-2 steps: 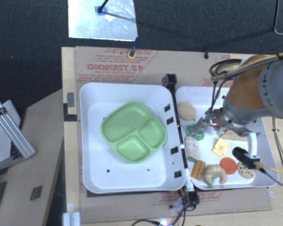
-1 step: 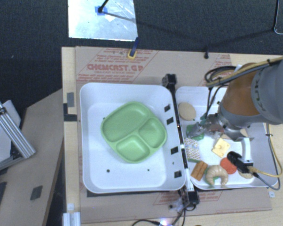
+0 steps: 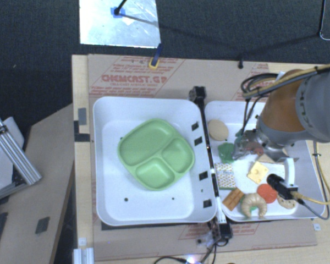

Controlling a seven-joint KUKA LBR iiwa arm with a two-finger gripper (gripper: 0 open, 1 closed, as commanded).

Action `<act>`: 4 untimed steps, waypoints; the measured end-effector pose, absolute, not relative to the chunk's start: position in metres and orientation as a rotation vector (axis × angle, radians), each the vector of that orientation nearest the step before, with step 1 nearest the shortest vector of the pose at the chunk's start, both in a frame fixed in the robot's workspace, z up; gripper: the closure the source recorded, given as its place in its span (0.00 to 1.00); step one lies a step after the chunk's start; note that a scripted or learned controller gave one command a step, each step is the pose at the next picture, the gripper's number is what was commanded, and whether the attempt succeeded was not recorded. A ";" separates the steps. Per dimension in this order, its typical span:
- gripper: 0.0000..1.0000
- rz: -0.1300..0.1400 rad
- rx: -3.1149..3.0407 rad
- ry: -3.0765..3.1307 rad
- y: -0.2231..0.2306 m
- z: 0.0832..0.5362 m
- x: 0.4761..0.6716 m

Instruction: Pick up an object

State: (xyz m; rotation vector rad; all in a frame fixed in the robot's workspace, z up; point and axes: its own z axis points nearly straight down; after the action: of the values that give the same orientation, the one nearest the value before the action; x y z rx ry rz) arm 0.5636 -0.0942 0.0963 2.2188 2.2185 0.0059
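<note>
The right bin (image 3: 311, 187) holds several toy food items. A beige egg-shaped piece (image 3: 218, 130) lies at its far left, with a green piece (image 3: 226, 150) just below it. Further forward are a checkered pouch (image 3: 225, 176), a yellow cheese wedge (image 3: 258, 172), a red tomato (image 3: 267, 193), a croissant (image 3: 254, 203) and a brown cracker (image 3: 232, 198). My gripper (image 3: 244, 146) is down in this bin, right beside the green piece and above the cheese wedge. The grey arm with its orange band (image 3: 283, 110) covers the bin's back right part.
The left bin (image 3: 107, 164) holds a light green divided plate (image 3: 155, 154). A black divider with clips (image 3: 204, 147) runs between the bins. A round cookie-like piece (image 3: 287, 203) lies at the right bin's front. Cables (image 3: 258, 84) loop behind the arm.
</note>
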 end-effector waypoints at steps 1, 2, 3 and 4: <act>1.00 0.005 2.217 2.219 -0.094 0.147 0.555; 1.00 0.007 2.213 2.221 -0.100 0.209 0.554; 1.00 0.004 2.215 2.224 -0.100 0.225 0.555; 1.00 0.003 2.212 2.231 -0.046 0.216 0.561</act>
State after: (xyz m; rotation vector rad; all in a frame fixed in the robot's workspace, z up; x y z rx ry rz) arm 0.5607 -0.0462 0.2155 2.2116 2.2311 0.0031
